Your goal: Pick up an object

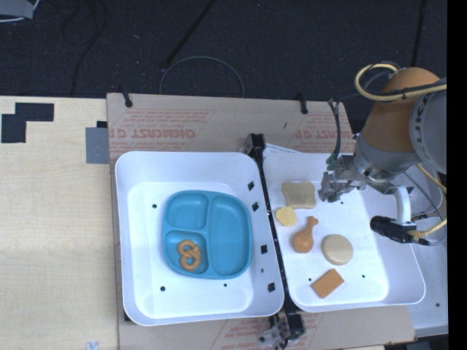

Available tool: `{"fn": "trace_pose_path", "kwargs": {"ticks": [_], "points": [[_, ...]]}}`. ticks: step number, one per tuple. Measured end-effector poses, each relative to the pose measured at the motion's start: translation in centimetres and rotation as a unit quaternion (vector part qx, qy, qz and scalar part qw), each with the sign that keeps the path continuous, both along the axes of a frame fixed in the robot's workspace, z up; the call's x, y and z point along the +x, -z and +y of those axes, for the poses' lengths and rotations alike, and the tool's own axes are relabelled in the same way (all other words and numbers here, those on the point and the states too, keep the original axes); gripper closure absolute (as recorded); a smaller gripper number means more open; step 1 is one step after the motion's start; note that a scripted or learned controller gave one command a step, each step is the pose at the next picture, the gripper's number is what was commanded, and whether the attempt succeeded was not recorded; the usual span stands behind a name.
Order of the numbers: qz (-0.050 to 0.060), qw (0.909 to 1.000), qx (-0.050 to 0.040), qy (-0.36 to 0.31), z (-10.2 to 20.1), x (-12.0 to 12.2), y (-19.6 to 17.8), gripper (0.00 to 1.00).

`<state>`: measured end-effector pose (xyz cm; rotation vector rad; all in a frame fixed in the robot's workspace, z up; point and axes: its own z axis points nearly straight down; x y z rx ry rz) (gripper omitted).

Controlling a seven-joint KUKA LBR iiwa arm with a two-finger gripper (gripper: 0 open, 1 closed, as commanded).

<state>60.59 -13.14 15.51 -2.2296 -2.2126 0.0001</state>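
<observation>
The grey arm's 2-finger gripper (333, 188) hangs over the upper part of the right shallow white bin (398, 283); whether its tips are apart or together cannot be told from this view. Just left of it lies a pale beige bread-like slice (298, 193), and below that a small yellow wedge (286, 216). Near these, lower in the same bin, are an orange-brown toy drumstick (306, 235), a round cream-coloured bun (337, 249) just beside it and an orange rectangular block (327, 283) near the front wall. None of them is between the tips. The left shallow white bin (139, 188) bears a blue plastic tray with 3 compartments (226, 232); a brown toy pretzel (190, 254) lies in its lower-left compartment.
</observation>
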Motion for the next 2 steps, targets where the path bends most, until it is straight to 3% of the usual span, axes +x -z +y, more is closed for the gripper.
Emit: {"fn": "trace_pose_path", "kwargs": {"ticks": [2], "points": [[-0.002,1.0,-0.0002,-0.005,0.3,-1.2,-9.6,1.0]]}}
